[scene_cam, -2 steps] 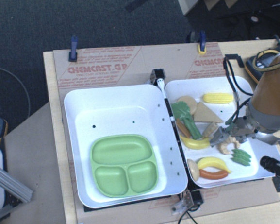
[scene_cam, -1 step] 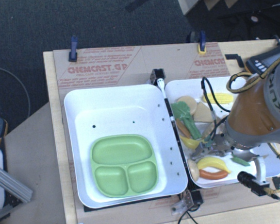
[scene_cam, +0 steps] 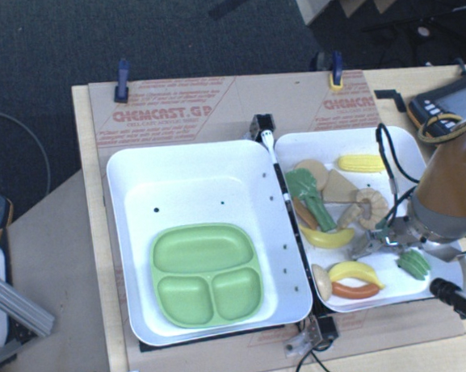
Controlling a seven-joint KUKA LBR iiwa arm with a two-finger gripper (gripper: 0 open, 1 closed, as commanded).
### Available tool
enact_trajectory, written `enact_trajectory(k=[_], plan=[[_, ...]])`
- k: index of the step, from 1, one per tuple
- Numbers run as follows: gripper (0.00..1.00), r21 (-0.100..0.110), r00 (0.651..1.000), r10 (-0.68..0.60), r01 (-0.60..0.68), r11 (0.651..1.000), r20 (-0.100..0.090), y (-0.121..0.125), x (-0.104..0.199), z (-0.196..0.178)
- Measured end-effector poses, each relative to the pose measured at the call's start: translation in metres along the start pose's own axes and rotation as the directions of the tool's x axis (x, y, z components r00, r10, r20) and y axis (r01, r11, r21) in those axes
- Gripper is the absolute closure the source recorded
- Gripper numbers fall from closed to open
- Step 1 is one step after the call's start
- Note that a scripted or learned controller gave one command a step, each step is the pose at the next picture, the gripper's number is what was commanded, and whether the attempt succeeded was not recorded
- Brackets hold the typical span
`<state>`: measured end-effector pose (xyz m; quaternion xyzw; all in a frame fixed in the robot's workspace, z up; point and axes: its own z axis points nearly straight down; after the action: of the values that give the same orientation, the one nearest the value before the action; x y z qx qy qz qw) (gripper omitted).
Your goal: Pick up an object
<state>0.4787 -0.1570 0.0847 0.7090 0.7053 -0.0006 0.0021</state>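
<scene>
Yellow, green and tan toy food is crowded into the right bin (scene_cam: 408, 145), and the gripper (scene_cam: 373, 242) is seen low among it, near the middle of the pile. Whether its jaws are released or clenched cannot be told, and nothing is seen between them. No single target is marked out; the closest pieces are a banana (scene_cam: 328, 237) just to the left, a second banana (scene_cam: 354, 272) lying against a sausage (scene_cam: 357, 289) below, and a green pepper (scene_cam: 414, 264) to the right. Because the pieces touch and overlap, a neighbour could be nudged aside or two caught at once, and a rounded piece could slip out on the lift. Little room is left near the right wall, where the arm itself crowds in. Open room is offered by the left bin (scene_cam: 191, 164), where a green divided plate (scene_cam: 206, 273) sits.
</scene>
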Motion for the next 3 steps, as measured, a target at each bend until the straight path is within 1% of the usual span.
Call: enact_trajectory(k=[1,2,3], plan=[[0.00,0.006,1.000,-0.011,0.011,1.000,-0.008,0.000,0.070,0.000],[1.00,0.002,1.000,-0.004,0.004,1.000,-0.005,0.000,0.066,-0.010],[1.00,-0.004,1.000,-0.011,0.011,1.000,-0.004,0.001,0.132,-0.105]])
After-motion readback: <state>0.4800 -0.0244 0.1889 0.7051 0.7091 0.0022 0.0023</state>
